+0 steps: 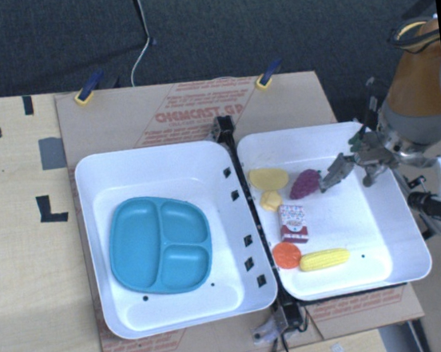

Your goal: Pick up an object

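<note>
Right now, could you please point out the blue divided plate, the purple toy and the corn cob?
blue divided plate (pixel 159 244): camera view, on the ridge between its compartments.
purple toy (pixel 305 182): camera view, middle of its body.
corn cob (pixel 323 260): camera view, middle of the cob.

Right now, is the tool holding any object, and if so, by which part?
Nothing is held. The tool hangs open over the right bin, with one finger's tip beside the purple toy and nothing between its fingers.

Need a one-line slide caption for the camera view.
Gripper open beside purple toy in right bin; blue plate in left bin.
</note>
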